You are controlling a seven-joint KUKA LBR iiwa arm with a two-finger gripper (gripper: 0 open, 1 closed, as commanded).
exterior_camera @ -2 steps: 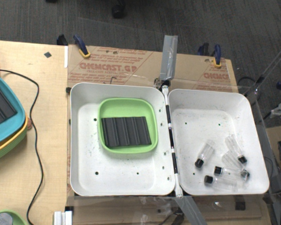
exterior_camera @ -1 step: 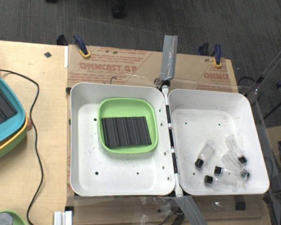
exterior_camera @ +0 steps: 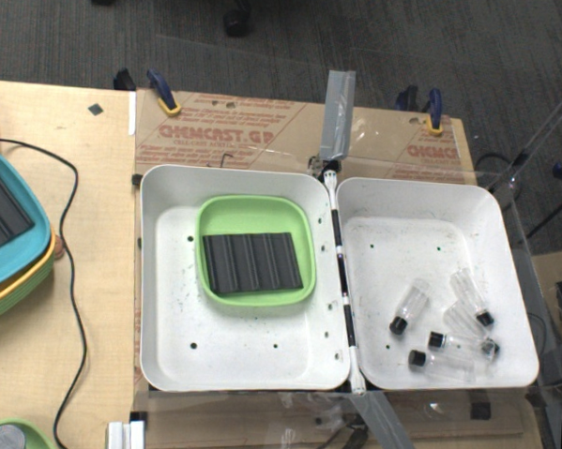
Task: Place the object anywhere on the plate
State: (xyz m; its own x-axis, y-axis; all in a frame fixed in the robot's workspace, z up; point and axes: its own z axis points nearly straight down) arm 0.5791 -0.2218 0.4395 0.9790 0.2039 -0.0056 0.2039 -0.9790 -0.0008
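We've got vials (exterior_camera: 444,331) clustered in the right bin's (exterior_camera: 394,215) near corner, plate (exterior_camera: 256,215) in left bin (exterior_camera: 162,335); gripper state: can't tell.

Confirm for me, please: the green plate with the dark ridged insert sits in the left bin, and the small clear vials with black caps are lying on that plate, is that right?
Not quite. The green plate with its dark ridged insert does sit in the left bin, but the clear vials with black caps lie in the right bin, not on the plate. The camera view shows this.
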